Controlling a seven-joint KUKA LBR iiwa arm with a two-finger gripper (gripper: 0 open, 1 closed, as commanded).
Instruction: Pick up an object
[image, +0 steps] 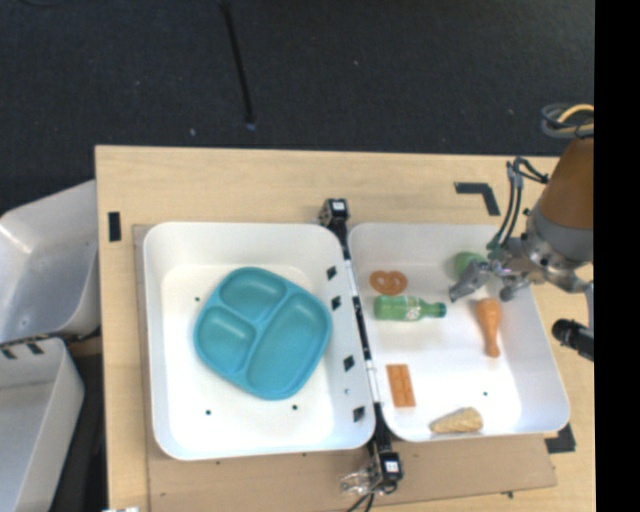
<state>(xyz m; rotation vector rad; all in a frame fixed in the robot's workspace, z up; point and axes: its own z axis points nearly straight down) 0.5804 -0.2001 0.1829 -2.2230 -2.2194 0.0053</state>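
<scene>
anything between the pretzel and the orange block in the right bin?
Yes: in the camera view the green bottle lies on its side between the pretzel and the orange block, nearer the pretzel.

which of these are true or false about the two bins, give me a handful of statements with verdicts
1. The blue plate lies in the left bin. True.
2. The green bottle stands upright. False: it lies on its side in the right bin.
3. The carrot is in the left bin. False: it lies in the right bin, just below the gripper.
4. The pretzel sits just above the bottle. True.
5. The orange bar rests on the plate. False: it lies on the right bin's floor, near the divider.
6. The gripper is over the right bin. True.
</scene>
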